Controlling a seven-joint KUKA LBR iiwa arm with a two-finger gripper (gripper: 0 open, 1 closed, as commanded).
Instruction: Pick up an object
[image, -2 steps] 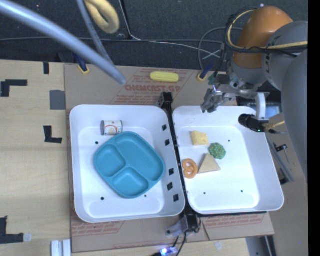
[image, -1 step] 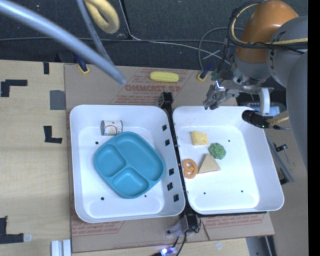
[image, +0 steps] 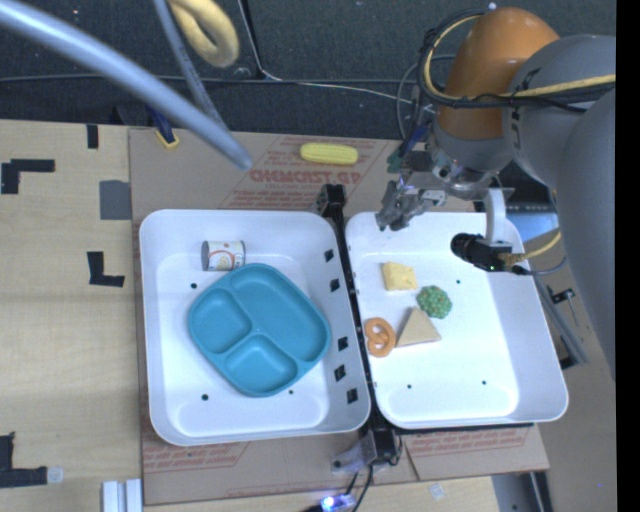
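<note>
The right bin (image: 480, 370) holds a yellow cheese block (image: 399, 276), a green broccoli piece (image: 434, 301), a tan wedge (image: 419, 328) and an orange pretzel (image: 379, 336), grouped near its left side. My gripper (image: 398, 212) hangs over the back left corner of this bin, behind the cheese block and apart from it. Nothing shows between its tips. The grey arm with its orange band (image: 490, 60) comes in from the upper right.
In the left bin (image: 170, 300) lie a blue divided plate (image: 258, 328) and a small can (image: 223, 255) on its side. A yellow object (image: 329, 153) rests on the cardboard behind the bins. A black cylinder (image: 478, 250) juts over the right bin's back right.
</note>
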